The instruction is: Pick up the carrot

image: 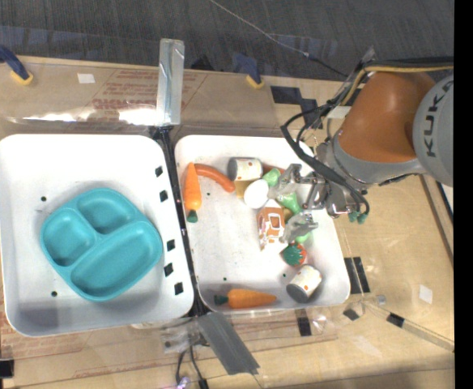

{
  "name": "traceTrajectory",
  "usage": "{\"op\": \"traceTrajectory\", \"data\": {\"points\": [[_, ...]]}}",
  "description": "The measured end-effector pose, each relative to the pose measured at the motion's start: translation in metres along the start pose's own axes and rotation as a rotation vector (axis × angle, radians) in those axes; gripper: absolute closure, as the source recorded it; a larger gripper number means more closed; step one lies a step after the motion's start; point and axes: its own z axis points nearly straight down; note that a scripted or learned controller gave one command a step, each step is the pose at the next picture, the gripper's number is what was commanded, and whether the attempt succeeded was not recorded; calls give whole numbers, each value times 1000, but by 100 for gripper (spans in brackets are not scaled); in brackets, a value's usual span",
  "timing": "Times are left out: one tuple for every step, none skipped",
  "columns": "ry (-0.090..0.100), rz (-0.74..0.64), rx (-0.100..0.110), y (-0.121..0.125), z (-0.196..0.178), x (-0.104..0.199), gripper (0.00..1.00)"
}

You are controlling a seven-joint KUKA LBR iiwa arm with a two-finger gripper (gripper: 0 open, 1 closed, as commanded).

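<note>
Your jaws [301, 205] hover low over the clutter at the right side of the right bin [220, 241], and you cannot tell how wide they stand or whether anything sits between them. You look to be at the approach step: one carrot [192, 193] lies well to their left by the bin's left wall, another carrot [249, 299] below them near the front wall. Next you need to pick one, centre over it and descend clear of the neighbouring toys.

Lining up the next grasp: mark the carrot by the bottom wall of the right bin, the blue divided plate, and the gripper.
carrot [251, 299]: camera view, middle of its orange body.
blue divided plate [100, 242]: camera view, ridge between its compartments.
gripper [300, 211]: camera view, midway between its fingertips.
</note>
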Motion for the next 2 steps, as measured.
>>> {"op": "traceTrajectory", "data": {"points": [[-3,-7,1,1,-11,-2,100],[-2,53,1,-14,-35,57,100]]}}
